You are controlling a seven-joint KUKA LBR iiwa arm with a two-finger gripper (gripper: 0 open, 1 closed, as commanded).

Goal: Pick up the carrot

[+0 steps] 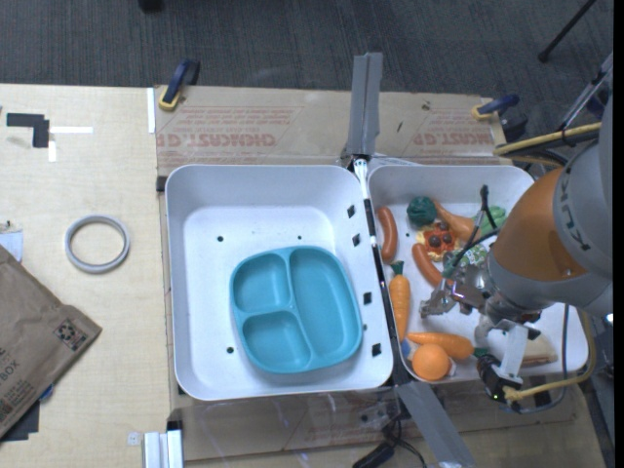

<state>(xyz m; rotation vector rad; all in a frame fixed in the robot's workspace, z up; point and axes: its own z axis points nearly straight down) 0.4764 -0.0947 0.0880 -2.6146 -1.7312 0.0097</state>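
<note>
Arm over right bin, carrot not yet picked up.

Gripper (458,300) hangs low in the right bin (575,354), amid toy food; jaws' state – can't tell, too cluttered and blurred, nothing visibly held. Carrot (400,300) lies lengthwise along the bin's left wall, green top toward the far end, just left of the gripper and apart from it. A 2nd carrot-like piece (441,341) lies near the front, touching an orange ball (430,362); sausages (388,234) sit farther back. Left bin (190,291) holds a teal divided plate (292,308). To do it well, I'd say: shift left over the carrot's mid-body, jaws across its width, clear of wall & neighbours, then descend straight.
</note>
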